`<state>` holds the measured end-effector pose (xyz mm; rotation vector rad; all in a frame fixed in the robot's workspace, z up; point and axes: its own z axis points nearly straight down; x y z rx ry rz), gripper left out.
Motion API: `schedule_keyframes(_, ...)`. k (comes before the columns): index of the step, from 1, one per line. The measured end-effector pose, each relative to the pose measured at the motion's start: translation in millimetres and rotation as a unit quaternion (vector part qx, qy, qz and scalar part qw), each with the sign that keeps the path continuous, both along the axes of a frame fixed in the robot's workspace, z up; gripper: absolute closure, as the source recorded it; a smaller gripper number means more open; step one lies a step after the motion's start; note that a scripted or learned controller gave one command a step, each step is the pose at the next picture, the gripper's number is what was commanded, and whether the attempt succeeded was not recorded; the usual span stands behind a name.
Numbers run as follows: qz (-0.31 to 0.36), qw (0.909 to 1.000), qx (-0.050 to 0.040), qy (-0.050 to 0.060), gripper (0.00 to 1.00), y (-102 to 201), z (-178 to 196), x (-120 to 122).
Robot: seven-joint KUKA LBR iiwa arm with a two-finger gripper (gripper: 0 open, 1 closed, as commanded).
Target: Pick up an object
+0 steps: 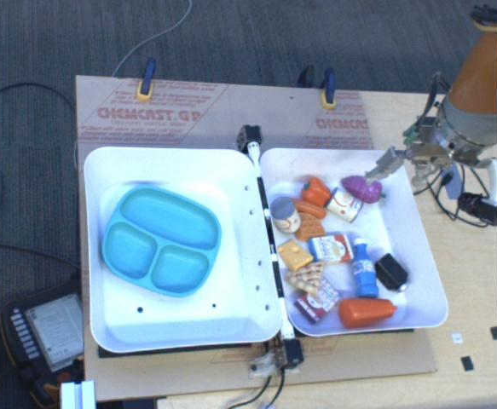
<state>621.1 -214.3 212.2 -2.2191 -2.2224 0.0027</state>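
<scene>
- Gripper [383,167] at upper right of frame, over right bin's [418,220] upper rim; jaw state cannot tell.
- Purple object [363,189] just below gripper tip, inside right bin.
- Blue divided plate [160,239] in left bin [112,164].

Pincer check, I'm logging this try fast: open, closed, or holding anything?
Pincer: cannot be told; it hangs over the right bin, beside the purple toy.

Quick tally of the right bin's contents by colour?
Orange: 2, carrot and orange piece
Purple: 1, eggplant
Blue: 1, bottle
Black: 1, black block
Yellow: 1, cheese wedge
Mixed or printed: about 5, such as the can, hard to separate
Total: about 11
</scene>
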Motion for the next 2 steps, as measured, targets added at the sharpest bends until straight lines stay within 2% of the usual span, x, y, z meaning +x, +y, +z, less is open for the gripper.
schedule_keyframes(1,0.000,1.0000,-0.0003,0.000,0.00,65.0,-119.0,-19.8)
schedule_keyframes(2,-0.001,1.0000,-0.0018,-0.006,0.00,73.4,-123.9,-80.1)
